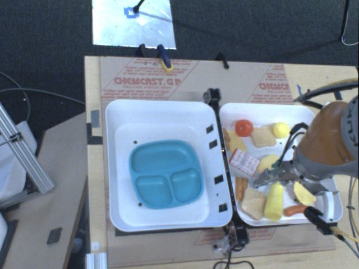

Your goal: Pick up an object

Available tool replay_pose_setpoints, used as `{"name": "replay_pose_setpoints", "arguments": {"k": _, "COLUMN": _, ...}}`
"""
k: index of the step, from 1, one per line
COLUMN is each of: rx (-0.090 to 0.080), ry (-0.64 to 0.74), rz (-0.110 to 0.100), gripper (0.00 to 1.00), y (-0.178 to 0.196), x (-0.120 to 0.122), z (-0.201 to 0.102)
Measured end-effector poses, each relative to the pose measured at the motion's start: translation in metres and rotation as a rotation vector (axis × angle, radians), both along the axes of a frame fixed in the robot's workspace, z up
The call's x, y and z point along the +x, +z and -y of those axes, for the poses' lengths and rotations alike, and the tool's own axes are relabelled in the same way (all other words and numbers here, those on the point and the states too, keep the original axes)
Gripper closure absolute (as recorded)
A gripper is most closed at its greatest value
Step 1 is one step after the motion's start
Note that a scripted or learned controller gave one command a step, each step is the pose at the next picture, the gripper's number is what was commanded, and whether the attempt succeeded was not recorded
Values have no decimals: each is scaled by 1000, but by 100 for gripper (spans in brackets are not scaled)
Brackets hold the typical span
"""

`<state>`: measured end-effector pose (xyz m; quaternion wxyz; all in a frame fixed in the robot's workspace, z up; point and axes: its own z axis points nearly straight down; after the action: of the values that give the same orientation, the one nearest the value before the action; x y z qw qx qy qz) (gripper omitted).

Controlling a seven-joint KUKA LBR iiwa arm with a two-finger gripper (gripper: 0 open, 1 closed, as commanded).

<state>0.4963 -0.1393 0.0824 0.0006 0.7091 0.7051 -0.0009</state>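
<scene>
Grey arm with its orange band (330,132) reaches in from 3 o'clock; its two-finger gripper (268,177) hangs low over the right white bin (263,109), whether open or closed I cannot tell. A yellow plastic bottle (274,200) lies at its 5 o'clock, a red tomato (243,128) at 11. The blue three-compartment tray (166,172) sits in the left white bin (162,110).

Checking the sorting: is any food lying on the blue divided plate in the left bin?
No, the blue divided plate is bare; the toy foods lie in the right white bin.
</scene>
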Motion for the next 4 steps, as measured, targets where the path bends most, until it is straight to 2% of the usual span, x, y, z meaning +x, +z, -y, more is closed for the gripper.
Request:
{"name": "replay_pose_setpoints", "arguments": {"k": 1, "rx": -4, "ry": 11, "rz": 17, "gripper": 0, "y": 210, "x": 48, "z": 26}}
{"name": "replay_pose_setpoints", "arguments": {"k": 2, "rx": 3, "ry": 12, "rz": 2, "gripper": 0, "y": 92, "x": 60, "z": -13}}
{"name": "replay_pose_setpoints", "arguments": {"k": 3, "rx": 2, "ry": 9, "rz": 4, "gripper": 100, "y": 105, "x": 60, "z": -12}}
{"name": "replay_pose_setpoints", "arguments": {"k": 4, "rx": 1, "ry": 10, "rz": 3, "gripper": 100, "y": -3, "x": 101, "z": 2}}
